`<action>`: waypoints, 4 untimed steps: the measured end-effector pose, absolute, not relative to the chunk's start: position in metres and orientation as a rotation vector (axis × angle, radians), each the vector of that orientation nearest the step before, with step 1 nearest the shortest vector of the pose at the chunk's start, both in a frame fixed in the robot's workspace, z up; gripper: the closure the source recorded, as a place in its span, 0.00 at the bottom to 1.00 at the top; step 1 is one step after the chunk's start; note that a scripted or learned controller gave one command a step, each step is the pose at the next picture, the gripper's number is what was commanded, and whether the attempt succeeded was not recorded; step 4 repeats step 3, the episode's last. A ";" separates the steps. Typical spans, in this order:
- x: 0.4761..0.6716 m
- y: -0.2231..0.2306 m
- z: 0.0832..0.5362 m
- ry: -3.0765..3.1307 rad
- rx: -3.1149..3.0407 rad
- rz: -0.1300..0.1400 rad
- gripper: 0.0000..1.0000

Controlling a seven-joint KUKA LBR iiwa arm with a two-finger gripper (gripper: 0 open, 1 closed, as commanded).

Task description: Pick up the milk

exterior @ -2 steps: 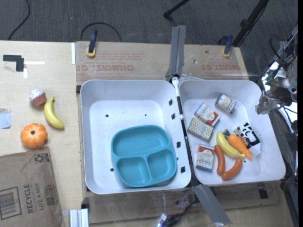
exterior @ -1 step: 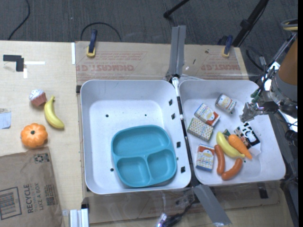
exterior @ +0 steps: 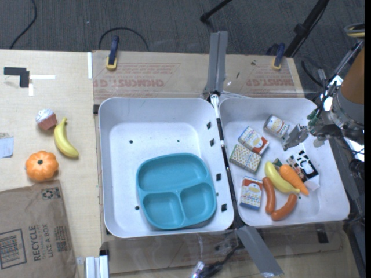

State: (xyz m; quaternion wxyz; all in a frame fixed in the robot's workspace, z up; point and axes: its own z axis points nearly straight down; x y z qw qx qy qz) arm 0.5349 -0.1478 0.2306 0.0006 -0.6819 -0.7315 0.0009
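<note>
milk (exterior: 302,167): black-and-white carton, right bin (exterior: 330,207), beside carrot (exterior: 293,179). my end effector (exterior: 298,136): hovering just far of it, grip state unclear.

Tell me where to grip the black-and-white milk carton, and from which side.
Probably from straight above: the milk carton lies flat on the floor of the right bin. Grip across its far and near edges, since the carrot crowds its left edge.

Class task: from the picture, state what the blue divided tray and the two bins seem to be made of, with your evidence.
Blue divided tray: probably moulded plastic, matte; uniform colour, rounded compartment edges. Left bin and right bin: likely thin formed plastic, slightly glossy white; rounded corners, soft sheen.
</note>
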 end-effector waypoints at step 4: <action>0.534 -0.127 0.213 -2.269 -2.172 0.003 1.00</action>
